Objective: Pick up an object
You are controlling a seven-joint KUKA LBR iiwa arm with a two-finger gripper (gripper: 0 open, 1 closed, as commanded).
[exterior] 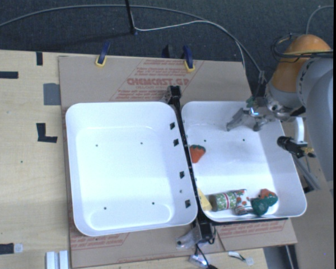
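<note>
The grey arm with its orange band [298, 60] reaches in from the right, and its metal two-finger end effector [246, 121] hangs over the far right part of the right-hand shallow white plastic bin [280, 167]. The two fingers are spread wide apart, one slanting out toward the left and the other toward the near right, and there is nothing between them.

Inside that right bin, a small orange-red rounded toy with a green top [196, 153] lies against the left wall, about halfway along, well apart from the end effector. Along the near wall sits a cluster of things: a small yellow piece [204, 202] at the left, just beside it a cylindrical can with a green, red and white printed label [228, 200] lying on its side, and at the right end a teal green soft-looking lump [262, 205] with an orange-red bit [266, 194] touching its far side. A dark reddish item sits between the can and the teal lump, but it is too small for me to say what it is.

The left-hand shallow white plastic bin [73, 150] sits flush beside the right one, joined by a black divider strip [182, 156]. Both rest on a brown cardboard sheet with red lettering [151, 80], held by blue and yellow clamps [103, 55] at its far edge, on the pale wooden counter [22, 178].
</note>
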